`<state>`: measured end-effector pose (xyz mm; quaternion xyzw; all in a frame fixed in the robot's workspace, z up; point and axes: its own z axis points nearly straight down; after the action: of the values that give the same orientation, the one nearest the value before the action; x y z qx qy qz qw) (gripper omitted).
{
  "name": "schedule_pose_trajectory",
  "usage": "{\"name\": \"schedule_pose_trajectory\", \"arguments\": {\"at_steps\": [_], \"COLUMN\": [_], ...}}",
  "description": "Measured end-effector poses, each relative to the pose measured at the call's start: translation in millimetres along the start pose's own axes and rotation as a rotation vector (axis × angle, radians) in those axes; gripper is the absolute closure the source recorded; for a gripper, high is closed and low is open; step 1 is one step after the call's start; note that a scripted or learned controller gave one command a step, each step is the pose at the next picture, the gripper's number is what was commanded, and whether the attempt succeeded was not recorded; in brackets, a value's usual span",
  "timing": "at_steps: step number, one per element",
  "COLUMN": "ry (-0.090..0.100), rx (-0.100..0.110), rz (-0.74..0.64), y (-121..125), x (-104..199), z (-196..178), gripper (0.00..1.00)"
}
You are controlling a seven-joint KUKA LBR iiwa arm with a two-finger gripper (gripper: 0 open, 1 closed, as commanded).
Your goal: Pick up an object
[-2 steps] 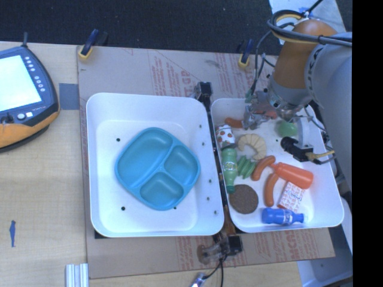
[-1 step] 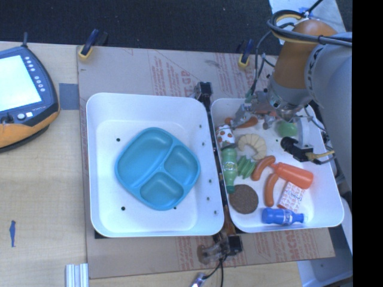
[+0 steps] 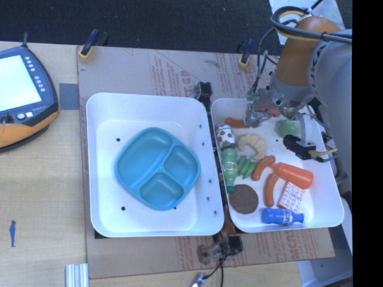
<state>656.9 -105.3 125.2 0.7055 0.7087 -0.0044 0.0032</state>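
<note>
Nearest the camera, at the front of the right bin (image 3: 335, 211), a blue bottle (image 3: 281, 217) lies on its side, with a red-and-white packet (image 3: 291, 195) just behind it and a dark brown round patty (image 3: 243, 198) to its left. Further in lie an orange carrot (image 3: 293, 174), two reddish sausages (image 3: 267, 178), a green bottle (image 3: 229, 165) along the left wall and some small green pieces (image 3: 246, 167). Behind these sit a tan croissant (image 3: 252, 143) and a red-spotted white toy (image 3: 225, 136).

The left bin (image 3: 102, 214) holds a blue divided plate (image 3: 157, 168), lying flat near its middle.

At the far end of the right bin the gripper (image 3: 258, 113) hangs low over the back wall, near a small orange piece (image 3: 234, 123) and a pale green object (image 3: 287, 127). Whether the fingers are wide, narrow or holding anything, I cannot tell; they are too dark and cluttered to read.

On the tabletop (image 3: 42, 184) at far left rests an orange-rimmed control pendant (image 3: 21, 97).
</note>
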Motion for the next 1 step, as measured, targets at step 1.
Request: {"name": "schedule_pose_trajectory", "arguments": {"at_steps": [1], "ry": [0.0], "rx": [0.0], "rz": [0.0], "y": [-0.1], "x": [0.0], "z": [0.2], "gripper": [0.0]}}
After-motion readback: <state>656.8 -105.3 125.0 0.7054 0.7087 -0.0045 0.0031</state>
